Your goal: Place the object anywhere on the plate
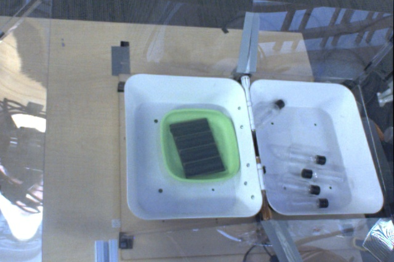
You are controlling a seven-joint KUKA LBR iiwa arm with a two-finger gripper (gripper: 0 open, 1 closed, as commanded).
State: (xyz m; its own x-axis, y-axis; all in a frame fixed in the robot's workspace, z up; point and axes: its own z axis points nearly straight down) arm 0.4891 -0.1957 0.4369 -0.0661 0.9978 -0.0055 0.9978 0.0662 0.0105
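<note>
Noted dark ridged block (pixel 197 147) flat on green plate (pixel 168 131), centre-left of frame, inside left bin (pixel 141 101); taken as the task's thing, apparently already placed. Judged stiff, fairly light, ribbed rather than slippery; best pinched across the short width. Logged clear black-capped vials (pixel 311 174) loose in right bin (pixel 345 101), lower right, well apart, obstructing nothing. Gripper state: cannot tell.
</note>
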